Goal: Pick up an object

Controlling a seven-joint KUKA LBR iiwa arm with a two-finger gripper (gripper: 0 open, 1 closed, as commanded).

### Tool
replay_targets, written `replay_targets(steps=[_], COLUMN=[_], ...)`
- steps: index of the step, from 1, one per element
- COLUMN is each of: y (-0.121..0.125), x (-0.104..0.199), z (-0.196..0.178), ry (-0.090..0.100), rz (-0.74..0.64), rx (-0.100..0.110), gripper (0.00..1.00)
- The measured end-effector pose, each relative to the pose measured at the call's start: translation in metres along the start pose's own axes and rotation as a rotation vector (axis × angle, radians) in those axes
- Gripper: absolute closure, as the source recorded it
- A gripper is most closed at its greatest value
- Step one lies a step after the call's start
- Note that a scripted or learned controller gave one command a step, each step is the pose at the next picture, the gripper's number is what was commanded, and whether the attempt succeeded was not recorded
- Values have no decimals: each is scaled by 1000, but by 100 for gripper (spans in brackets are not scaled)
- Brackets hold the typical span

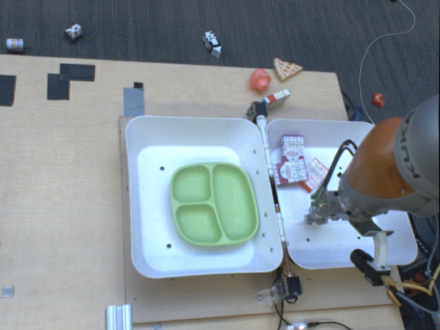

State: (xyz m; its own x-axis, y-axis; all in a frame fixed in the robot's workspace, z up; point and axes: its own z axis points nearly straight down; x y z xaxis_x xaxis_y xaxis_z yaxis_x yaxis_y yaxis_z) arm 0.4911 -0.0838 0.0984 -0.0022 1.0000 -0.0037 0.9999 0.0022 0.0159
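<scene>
**Overhead, the arm reaches down into the right bin**

Far to the left of the end effector (317, 215), the left bin (137, 205) holds a pale green divided plate (214, 204) with three compartments, lying flat near the bin's middle. A dark hinge strip (271, 184) runs between the two bins, just left of the end effector.

The end effector itself hangs low over the bare white floor of the right bin (330, 253), about midway along its left half. Whether its fingers are parted or closed cannot be told from this angle, and nothing can be seen between them. Above it in the view, close but apart, lie the candidates for picking: a small pink and white packet (292, 144), a red and white carton (293, 168) below that, and a flat red and white wrapper (315, 172) just to their right, all clustered in the bin's upper left part.

Beyond the bins' far edge, up and to the left of the end effector, the worktop (62, 184) carries a red ball (260, 80), a toy pizza slice (287, 68) and a small red and white tube (278, 97). To the right, the arm's orange band (377, 160) rises behind the wrist.
</scene>
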Motion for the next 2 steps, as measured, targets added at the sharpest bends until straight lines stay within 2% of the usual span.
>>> replay_targets(steps=[1,2], y=[0,-2], x=[0,0], z=[0,11], ry=[0,2], rz=[0,1], rx=[0,8], gripper=[0,0])
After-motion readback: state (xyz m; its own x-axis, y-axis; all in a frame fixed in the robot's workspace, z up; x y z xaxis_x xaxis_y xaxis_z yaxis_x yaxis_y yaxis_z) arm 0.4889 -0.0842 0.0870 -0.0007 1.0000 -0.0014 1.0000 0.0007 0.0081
